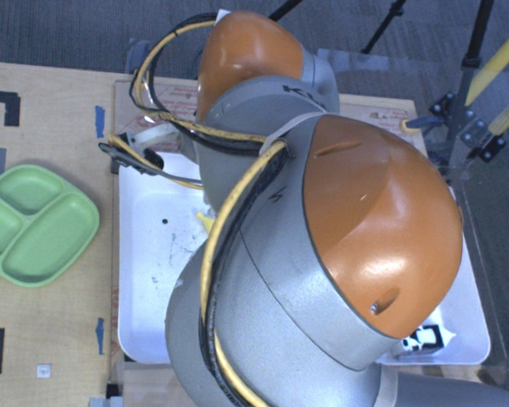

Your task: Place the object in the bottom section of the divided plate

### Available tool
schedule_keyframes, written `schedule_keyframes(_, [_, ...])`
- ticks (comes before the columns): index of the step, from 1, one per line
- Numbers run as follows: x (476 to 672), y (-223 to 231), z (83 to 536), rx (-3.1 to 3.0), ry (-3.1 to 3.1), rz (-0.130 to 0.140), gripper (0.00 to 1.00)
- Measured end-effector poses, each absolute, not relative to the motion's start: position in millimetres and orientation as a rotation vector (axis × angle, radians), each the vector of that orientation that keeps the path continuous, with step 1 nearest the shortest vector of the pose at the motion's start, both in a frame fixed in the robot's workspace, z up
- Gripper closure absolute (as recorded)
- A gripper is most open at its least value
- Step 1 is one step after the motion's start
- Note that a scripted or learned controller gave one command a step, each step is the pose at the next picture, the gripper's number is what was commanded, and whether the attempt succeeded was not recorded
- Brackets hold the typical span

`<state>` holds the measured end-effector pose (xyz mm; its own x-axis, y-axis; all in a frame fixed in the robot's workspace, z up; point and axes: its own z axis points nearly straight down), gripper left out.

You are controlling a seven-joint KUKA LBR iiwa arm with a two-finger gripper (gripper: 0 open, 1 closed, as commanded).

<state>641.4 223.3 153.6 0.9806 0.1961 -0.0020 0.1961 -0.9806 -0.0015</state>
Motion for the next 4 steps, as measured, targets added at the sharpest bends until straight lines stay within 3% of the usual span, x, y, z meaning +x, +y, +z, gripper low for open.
schedule_keyframes(1, [559.3,225.5,183.7,-3.125,-0.317,0.007,1.0])
schedule_keyframes(2, [632.9,224.9,86.9,-3.118,-0.376,-0.004,1.0])
schedule_keyframes(3, [601.9,224.8,127.0,-3.114,-0.408,0.008,1.0])
schedule_keyframes(4, [637.1,169.1,101.1,-3.117,-0.389,0.007,1.0])
